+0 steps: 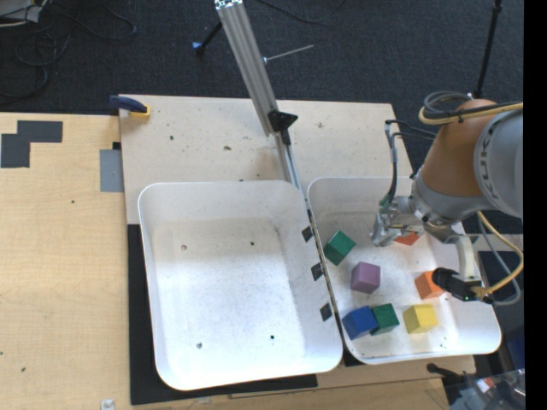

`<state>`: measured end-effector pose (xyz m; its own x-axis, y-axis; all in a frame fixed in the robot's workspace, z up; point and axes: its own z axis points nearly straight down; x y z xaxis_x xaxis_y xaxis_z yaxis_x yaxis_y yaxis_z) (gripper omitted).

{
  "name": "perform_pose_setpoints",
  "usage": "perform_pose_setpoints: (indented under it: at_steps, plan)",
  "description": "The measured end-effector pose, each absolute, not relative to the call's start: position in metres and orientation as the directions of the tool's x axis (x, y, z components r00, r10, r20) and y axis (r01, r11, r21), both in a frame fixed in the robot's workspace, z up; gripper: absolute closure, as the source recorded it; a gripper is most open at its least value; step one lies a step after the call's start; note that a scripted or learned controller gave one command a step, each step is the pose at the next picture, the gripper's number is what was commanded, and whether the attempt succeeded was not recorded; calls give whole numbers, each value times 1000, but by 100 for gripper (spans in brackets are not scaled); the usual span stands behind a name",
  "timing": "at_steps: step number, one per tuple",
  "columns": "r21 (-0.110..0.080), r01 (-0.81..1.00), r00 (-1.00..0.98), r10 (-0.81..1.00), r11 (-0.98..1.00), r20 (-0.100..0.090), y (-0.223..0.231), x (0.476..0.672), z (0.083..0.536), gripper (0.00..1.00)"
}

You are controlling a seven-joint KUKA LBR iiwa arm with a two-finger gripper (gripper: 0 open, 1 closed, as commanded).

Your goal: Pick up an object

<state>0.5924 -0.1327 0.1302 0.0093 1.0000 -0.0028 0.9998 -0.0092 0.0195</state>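
Several blocks lie in the right bin [479, 342]: a green cube [339, 247], a purple cube [366, 277], a blue cube [360, 321] touching a smaller green cube [385, 317], a yellow cube [420, 318] and an orange block [427, 284]. My gripper [385, 230] hangs low over the bin's upper middle, to the right of the green cube and above the purple one. A red block [408, 238] peeks out just right of the gripper, partly hidden by the wrist. Nothing is visibly held.
The left bin [162, 196] sits beside the right one, with black clips [315, 271] along the shared wall. A slanted aluminium bar [253, 67] rises behind the bins. Cables [474, 289] hang off the arm over the right bin's edge.
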Motion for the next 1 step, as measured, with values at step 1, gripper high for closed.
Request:
perform_pose_setpoints:
  at_steps: [1]
  plan:
    - [2, 1000, 9, 1000, -9, -1, -139, 585, 187, 100]
